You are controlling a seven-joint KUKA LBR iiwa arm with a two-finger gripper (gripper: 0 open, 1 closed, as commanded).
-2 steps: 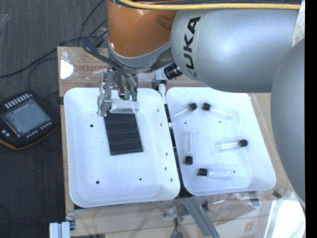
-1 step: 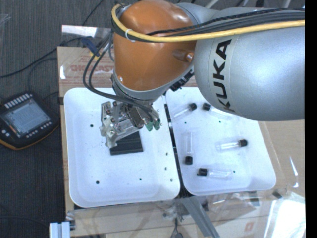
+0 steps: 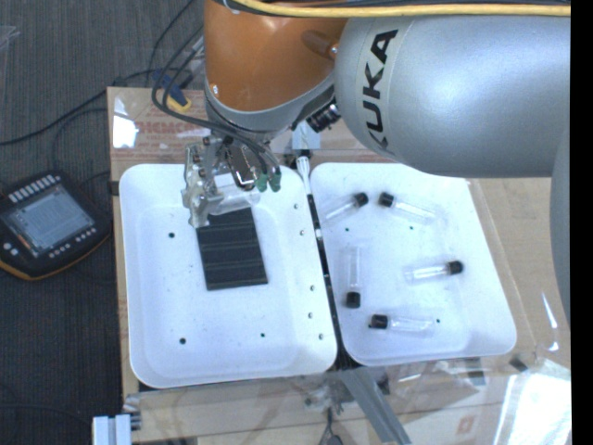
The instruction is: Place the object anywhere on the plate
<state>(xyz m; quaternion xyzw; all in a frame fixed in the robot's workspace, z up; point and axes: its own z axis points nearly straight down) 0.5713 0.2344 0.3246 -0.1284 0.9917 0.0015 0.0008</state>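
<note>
The plate (image 3: 233, 248), a dark ribbed rectangle, lies flat in the left bin (image 3: 157, 341), toward the bin's upper middle, its long side running slightly aslant from top to bottom. Its upper edge sits directly beneath the gripper (image 3: 222, 191), which hangs over the bin's upper part on the orange-banded wrist of the arm (image 3: 445, 72). A clear, glassy thing shows in front of the gripper just above the plate's top edge; whether it is one of the vials or part of the tool cannot be told, nor whether the claw is released or clenched.

The right bin (image 3: 482, 332) holds five clear vials with black caps, lying on their sides and scattered: two (image 3: 345, 206) (image 3: 404, 208) near the top, one (image 3: 352, 276) near the left wall, one (image 3: 433, 270) in the middle right, one (image 3: 400, 323) toward the bottom. A handheld control pendant (image 3: 44, 225) rests on the dark floor left of the bench.
</note>
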